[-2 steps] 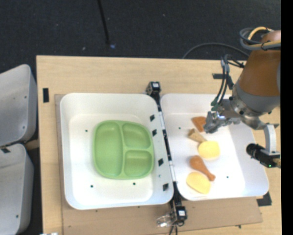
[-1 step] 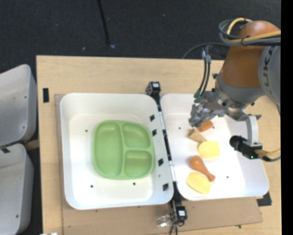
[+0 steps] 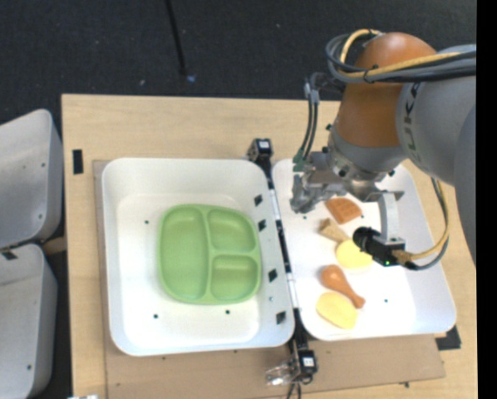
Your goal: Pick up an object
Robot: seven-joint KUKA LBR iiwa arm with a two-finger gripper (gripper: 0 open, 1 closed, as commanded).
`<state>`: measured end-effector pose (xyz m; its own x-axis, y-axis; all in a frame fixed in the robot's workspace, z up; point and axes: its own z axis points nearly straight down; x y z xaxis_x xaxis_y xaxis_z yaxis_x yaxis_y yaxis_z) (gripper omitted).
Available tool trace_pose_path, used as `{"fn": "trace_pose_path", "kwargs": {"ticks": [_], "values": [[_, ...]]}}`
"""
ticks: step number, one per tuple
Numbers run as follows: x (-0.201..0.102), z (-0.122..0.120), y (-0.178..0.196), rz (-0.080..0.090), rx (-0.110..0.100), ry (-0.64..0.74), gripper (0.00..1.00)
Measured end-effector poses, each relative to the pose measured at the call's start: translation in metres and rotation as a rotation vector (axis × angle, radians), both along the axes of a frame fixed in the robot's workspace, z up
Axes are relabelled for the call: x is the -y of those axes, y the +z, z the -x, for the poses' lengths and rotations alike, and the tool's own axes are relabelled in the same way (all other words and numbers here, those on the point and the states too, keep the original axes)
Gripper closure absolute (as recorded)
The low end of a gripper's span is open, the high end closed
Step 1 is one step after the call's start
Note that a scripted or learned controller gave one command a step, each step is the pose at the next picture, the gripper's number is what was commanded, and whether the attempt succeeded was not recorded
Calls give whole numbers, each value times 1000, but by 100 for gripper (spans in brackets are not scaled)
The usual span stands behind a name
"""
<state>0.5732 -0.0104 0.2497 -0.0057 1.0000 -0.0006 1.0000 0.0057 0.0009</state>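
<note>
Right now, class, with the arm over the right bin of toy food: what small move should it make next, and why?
Probably lower straight down a little. The gripper hangs at the upper left of the right bin, just left of the orange food piece, with nothing visibly between its fingers. A slight shift toward that piece first would likely help.

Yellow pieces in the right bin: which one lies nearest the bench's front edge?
The lower yellow piece, just below the orange drumstick-shaped toy. The other yellow piece lies above that toy, closer to the gripper.
</note>
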Motion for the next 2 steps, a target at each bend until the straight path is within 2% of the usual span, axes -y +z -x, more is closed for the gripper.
{"fn": "trace_pose_path", "kwargs": {"ticks": [1,2], "values": [[-49,-24,-14,0,1,0,100],[-96,-46,-1,2,-2,1,100]]}}
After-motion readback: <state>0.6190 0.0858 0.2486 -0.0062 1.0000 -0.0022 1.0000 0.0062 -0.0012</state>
